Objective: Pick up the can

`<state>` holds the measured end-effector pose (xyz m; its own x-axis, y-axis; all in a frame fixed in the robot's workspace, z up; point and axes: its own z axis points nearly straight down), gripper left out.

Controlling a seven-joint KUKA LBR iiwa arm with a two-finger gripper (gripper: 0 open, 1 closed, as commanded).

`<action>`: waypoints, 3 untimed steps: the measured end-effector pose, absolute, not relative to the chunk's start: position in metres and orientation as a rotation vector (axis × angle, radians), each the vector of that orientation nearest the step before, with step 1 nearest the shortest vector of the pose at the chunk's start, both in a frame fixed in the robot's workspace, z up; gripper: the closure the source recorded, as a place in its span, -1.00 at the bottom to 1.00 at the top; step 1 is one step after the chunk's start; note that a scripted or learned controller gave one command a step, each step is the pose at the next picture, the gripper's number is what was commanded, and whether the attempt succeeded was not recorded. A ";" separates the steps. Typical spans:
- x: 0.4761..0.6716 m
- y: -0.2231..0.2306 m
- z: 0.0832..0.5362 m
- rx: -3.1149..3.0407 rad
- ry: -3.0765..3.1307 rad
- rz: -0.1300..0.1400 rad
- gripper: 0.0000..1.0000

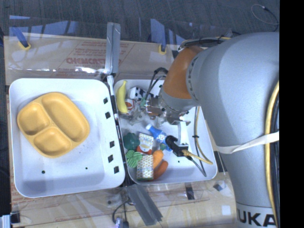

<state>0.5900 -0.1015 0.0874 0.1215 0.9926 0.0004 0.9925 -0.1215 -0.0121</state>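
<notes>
The can (145, 167) is a short cylinder with a pale speckled label. It lies near the front edge of the right bin (204, 172), between a green leafy toy (133, 159) and an orange carrot (160, 168). My gripper (141, 109) hangs low over the back half of the same bin, near the banana (122, 97) and well behind the can. The arm's grey body and orange band hide much of the right side of that bin.
A yellow divided plate (51, 122) lies in the left bin (61, 179). Around the can in the right bin sit a small carton (146, 140), a blue bottle (156, 132), a dark green piece (129, 139) and a black-and-white toy (136, 93).
</notes>
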 end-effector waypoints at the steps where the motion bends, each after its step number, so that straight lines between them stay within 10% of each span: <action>1: 0.642 -0.157 0.086 -2.386 -2.020 0.024 -1.00; 3: 0.642 -0.146 0.084 -2.630 -1.652 0.081 -1.00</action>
